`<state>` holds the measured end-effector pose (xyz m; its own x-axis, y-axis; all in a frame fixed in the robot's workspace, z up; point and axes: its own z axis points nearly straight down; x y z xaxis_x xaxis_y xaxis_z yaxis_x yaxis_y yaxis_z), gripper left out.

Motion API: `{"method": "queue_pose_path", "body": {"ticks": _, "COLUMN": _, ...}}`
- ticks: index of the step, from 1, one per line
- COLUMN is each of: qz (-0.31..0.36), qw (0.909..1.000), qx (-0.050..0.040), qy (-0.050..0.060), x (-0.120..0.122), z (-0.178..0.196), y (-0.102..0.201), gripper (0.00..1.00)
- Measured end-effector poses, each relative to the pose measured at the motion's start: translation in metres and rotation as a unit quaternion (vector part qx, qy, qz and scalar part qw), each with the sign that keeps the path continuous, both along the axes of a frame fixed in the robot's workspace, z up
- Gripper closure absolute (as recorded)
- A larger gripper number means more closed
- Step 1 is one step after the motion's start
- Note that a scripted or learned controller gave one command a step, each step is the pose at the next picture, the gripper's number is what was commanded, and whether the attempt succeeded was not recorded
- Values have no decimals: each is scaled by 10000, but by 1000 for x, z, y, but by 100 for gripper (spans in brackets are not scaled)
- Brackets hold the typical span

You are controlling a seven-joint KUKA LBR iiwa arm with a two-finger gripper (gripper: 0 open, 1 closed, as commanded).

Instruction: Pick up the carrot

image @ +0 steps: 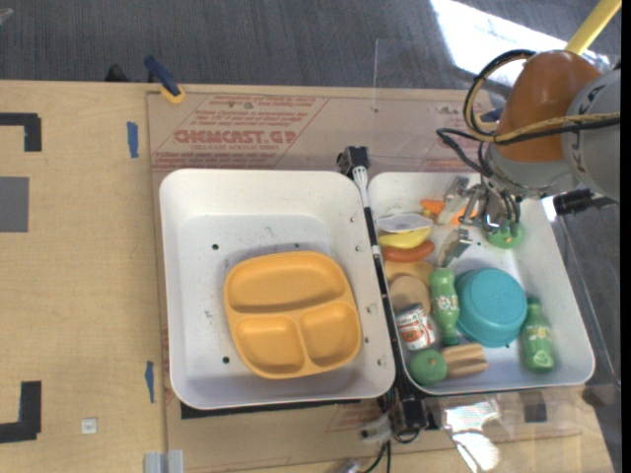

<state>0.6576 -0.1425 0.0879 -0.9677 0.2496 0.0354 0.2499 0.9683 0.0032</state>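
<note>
The carrot (432, 206) is a small orange piece lying near the back of the right bin (567, 294), just left of my gripper. My gripper (473, 221) hangs low over the back of that bin, below the orange wrist band. Its silvery fingers (456, 227) look spread open, and I see nothing between them. A green lump (506, 233) lies right beside the gripper on its right; whether it belongs to the carrot I cannot tell.
The right bin is crowded: a yellow piece (406, 231) on an orange one (410, 252), a tan bread shape (404, 289), a small can (416, 328), two green bottles (446, 304) (537, 335), a teal bowl (491, 306), a green apple (428, 365). The left bin (197, 225) holds a yellow divided plate (293, 313).
</note>
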Motion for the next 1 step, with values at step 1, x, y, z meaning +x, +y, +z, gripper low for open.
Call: {"method": "queue_pose_path", "body": {"ticks": 1, "qz": -1460, "qw": 9893, "qx": -20, "qy": 2, "x": -2, "z": 0, "y": 3, "gripper": 0}}
